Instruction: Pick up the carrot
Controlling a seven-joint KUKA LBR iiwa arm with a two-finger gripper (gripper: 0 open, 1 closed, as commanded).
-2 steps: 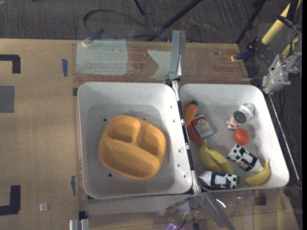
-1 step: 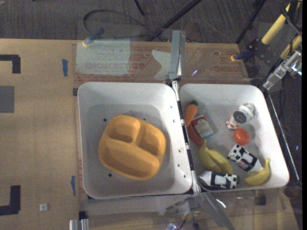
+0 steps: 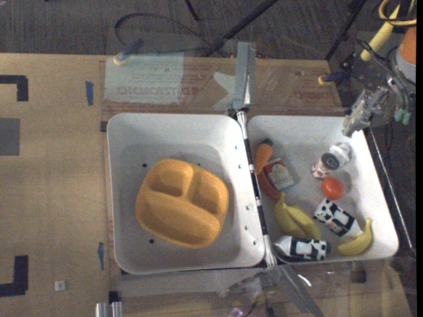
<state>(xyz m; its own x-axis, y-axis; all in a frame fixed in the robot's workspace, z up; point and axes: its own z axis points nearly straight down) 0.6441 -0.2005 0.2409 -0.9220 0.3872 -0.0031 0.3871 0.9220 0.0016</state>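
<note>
The carrot (image 3: 263,158) is orange with a small green top. It lies along the left wall of the right bin (image 3: 301,132), with its green end pointing to the far side. A red and white packet (image 3: 279,174) rests against its lower part. My gripper (image 3: 357,114) hangs over the far right corner of the right bin, well away from the carrot and up to its right. Nothing shows in it.
Also in the right bin are a small white bottle (image 3: 336,156), a red ball (image 3: 333,188), two bananas (image 3: 295,218) (image 3: 357,241) and two cow-patterned cartons (image 3: 336,218) (image 3: 303,247). The left bin (image 3: 125,144) holds an orange divided plate (image 3: 182,202).
</note>
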